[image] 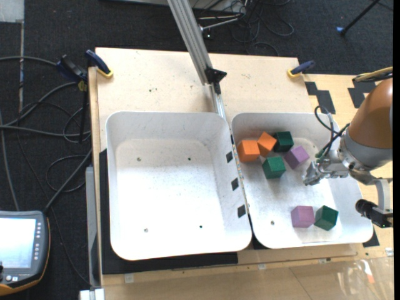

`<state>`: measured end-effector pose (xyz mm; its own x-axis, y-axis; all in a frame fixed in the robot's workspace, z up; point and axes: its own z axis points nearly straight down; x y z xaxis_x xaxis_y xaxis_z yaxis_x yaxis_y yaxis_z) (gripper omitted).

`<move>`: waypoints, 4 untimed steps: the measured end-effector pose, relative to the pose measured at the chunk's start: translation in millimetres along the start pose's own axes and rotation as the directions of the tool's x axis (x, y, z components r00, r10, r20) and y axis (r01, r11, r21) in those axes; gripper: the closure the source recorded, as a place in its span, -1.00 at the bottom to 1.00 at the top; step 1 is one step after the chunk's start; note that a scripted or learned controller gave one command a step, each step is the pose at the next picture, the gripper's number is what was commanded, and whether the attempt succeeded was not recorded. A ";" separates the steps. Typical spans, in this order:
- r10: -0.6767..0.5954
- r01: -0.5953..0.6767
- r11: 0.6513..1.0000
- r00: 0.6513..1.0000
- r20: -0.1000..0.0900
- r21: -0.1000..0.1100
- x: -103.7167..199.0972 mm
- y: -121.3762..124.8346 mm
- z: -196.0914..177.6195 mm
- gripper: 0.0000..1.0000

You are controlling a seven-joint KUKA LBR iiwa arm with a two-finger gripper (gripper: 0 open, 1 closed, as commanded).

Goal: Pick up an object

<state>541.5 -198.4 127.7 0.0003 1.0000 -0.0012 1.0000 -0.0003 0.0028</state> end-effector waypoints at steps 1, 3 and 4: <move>-0.003 0.003 1.000 1.000 0.001 -0.004 7.1 -0.4 -60.5 1.00; -0.008 0.008 1.000 1.000 -0.001 -0.001 49.3 25.1 -109.1 1.00; -0.008 0.008 1.000 1.000 -0.003 0.003 100.5 37.7 -99.5 1.00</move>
